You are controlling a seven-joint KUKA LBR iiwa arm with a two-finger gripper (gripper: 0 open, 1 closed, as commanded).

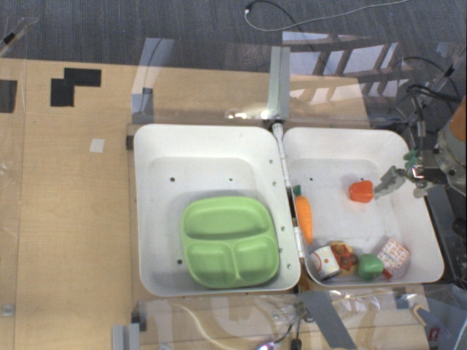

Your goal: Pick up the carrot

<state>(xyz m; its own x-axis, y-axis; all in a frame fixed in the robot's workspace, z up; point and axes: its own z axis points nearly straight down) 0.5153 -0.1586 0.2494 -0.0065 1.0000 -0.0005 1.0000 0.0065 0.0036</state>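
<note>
Currently the carrot (303, 218) lies in the right bin (408, 146), against its left wall. My tool (392, 181) hangs near the red object (360, 192); its grip state I cannot tell.

Two shallow white bins sit side by side on a wooden bench. The left bin (157, 159) holds a green divided tray (230, 240) near its front edge. In the right bin (343, 152), an orange carrot (303, 217) lies along the left wall. A small red object (360, 191) rests near the middle, with the gripper (398, 179) just beside it toward the right edge. A can (325, 261), a green item (370, 266) and a patterned packet (394, 254) cluster along the front edge.
</note>
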